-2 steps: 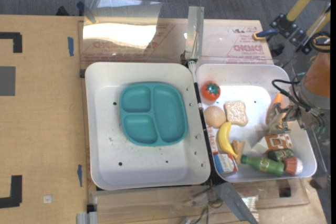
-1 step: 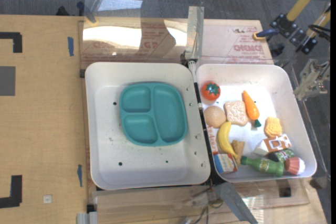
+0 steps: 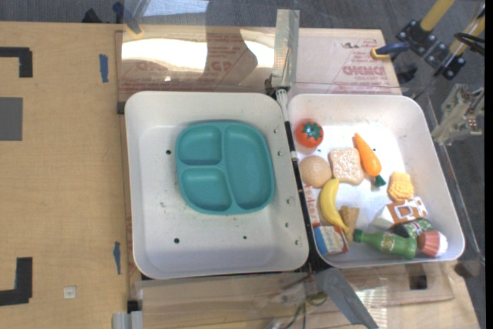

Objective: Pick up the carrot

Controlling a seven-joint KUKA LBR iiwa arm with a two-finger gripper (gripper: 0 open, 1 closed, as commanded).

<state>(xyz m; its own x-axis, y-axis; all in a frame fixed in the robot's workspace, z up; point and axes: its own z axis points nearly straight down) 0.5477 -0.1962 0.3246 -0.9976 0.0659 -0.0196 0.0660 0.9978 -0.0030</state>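
Observation:
The carrot (image 3: pixel 367 154) is a small orange toy with a green stub at its lower end. It lies slanted in the upper middle of the right bin (image 3: pixel 416 115). A tan cracker square (image 3: pixel 347 165) sits just to its left, and a yellow corn piece (image 3: pixel 400 186) lies below and to its right. Nothing covers the carrot.
The right bin also holds a red tomato (image 3: pixel 310 133), a round bun (image 3: pixel 314 170), a banana (image 3: pixel 332 203), a small carton (image 3: pixel 406 210), a can (image 3: pixel 331 240) and a green bottle (image 3: pixel 394 243). A teal divided plate (image 3: pixel 226 166) lies in the left bin (image 3: pixel 146 189).

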